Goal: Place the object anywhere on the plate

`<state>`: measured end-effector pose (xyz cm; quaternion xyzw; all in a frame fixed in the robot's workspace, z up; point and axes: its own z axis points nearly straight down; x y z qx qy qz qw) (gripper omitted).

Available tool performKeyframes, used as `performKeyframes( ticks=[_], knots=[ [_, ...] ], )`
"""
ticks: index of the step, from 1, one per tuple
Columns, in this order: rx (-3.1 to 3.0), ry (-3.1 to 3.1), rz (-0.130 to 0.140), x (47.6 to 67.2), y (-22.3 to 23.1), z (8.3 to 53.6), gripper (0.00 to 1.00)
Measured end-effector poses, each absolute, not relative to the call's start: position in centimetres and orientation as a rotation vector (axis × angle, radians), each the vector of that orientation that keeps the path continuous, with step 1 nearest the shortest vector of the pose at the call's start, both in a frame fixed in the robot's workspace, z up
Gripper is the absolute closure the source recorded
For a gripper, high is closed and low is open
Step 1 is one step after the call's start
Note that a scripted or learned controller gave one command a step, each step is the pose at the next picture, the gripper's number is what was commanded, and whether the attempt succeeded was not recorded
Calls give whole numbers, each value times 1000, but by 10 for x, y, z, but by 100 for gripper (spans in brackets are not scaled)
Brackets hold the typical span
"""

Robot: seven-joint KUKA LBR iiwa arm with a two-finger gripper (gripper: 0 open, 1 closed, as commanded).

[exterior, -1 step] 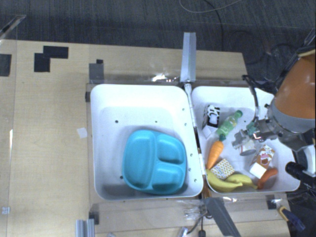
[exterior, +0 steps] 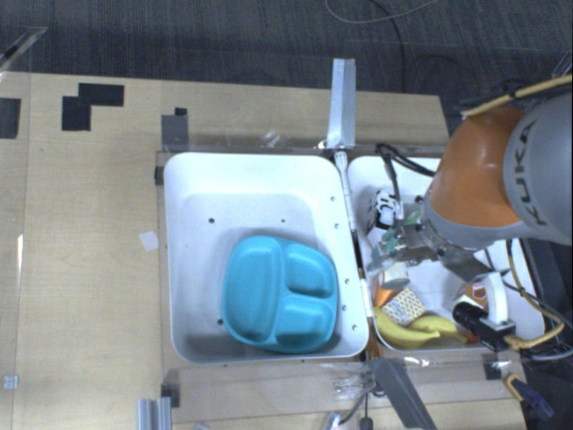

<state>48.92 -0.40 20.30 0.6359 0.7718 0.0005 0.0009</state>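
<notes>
On the left side of the bench, the left bin holds a blue plate with three compartments. The plate lies flat in the near half of this bin, close to the right wall and the near wall.

The right bin holds the loose things. A yellow banana lies along its near wall. A small packet with a checkered pattern rests just beside the banana, on its far side and maybe touching it. An orange piece lies to the left of the packet, near the wall between the two bins. A small black and white thing sits farther back, near the same wall. Which of these is the object for the plate, I cannot tell.

The arm reaches in from the right and hangs over the right bin. Its gripper is above the middle of this bin, between the black and white thing and the orange piece. Whether the gripper is spread or pressed together, I cannot tell, and I see nothing held in it.
</notes>
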Motion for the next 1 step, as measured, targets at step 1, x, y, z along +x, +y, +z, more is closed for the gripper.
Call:
performKeyframes(
  ticks=[1],
  knots=[
    [2045, 2385, 0, 506, 61, 203, 100]
  ],
)
